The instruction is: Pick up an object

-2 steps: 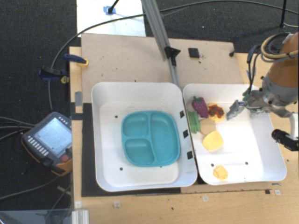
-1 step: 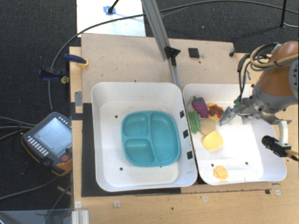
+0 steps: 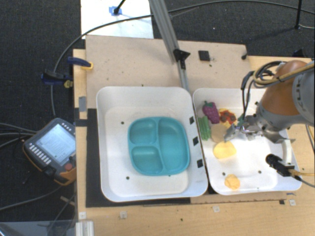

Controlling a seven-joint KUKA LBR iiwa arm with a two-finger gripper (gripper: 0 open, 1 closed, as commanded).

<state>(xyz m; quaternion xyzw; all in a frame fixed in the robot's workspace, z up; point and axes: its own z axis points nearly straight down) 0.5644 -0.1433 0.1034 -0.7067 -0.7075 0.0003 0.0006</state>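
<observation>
So the arm has its claw point(image 3: 232, 132) down inside the right bin point(image 3: 261, 181), low among the toy food there, and from where I stand the pick looks begun but not finished. The metal tips sit just above the pale yellow lemon-like piece point(image 3: 224, 150), which lies on the bin floor at about the middle; they seem close to it or brushing its far edge, but I cannot tell whether they are spread or closed, and nothing shows between them, so I would not call anything held. Just left of the claw, toward the bin's far left corner, lie a bunch of purple grapes point(image 3: 211, 112), a green vegetable point(image 3: 204, 128) along the left wall, and a small red and orange piece point(image 3: 227, 116) close beside the grapes. A second, smaller yellow-orange item point(image 3: 232, 182) rests by itself near the bin's near edge, well apart from the others. The left bin point(image 3: 110, 171) carries a teal divided tray point(image 3: 159, 145) with three compartments, nothing in them. All the pieces seem to lie flat on the bin floor, so my reading is that the reach is made, while the closing on one piece and the lift are left to do.
</observation>
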